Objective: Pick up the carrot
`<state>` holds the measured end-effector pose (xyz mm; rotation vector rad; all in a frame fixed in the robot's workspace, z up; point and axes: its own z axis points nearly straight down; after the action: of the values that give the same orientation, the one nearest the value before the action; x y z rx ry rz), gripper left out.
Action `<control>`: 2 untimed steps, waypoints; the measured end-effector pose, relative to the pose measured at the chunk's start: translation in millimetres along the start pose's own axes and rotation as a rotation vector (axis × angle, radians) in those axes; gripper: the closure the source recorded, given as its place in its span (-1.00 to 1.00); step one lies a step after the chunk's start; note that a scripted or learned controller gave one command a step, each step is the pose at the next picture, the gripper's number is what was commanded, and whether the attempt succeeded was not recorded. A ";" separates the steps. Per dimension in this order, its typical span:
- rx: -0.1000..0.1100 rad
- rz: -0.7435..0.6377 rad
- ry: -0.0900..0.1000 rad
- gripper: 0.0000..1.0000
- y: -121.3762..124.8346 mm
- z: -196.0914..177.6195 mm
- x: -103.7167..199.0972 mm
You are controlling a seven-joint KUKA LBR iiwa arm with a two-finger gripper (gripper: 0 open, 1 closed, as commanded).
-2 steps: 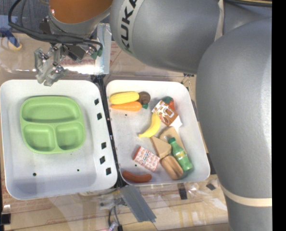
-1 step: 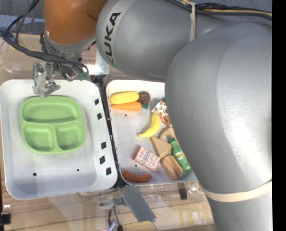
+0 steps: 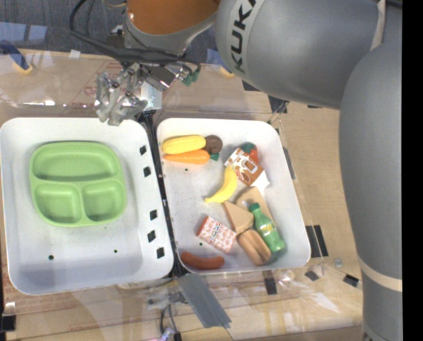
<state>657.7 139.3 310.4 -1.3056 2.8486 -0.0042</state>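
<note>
Camera view: carrot (image 3: 187,158) in right bin (image 3: 288,190), jaws (image 3: 120,104) up-left, well apart.

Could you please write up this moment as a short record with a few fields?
arm: reaches in from the right, pincer above the top edge of the left bin
carrot: in the right bin, top left corner, lying just below the corn cob, untouched
left bin contents: green divided tray
right bin, other items: banana, green bottle, sausage
</note>
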 end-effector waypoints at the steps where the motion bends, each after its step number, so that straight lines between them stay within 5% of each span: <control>1: -0.004 -0.018 0.000 1.00 78.1 -2.7 2.6; 2: -0.008 -0.163 0.006 1.00 134.2 42.2 46.5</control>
<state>526.1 191.7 267.1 -1.5371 2.7413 0.0022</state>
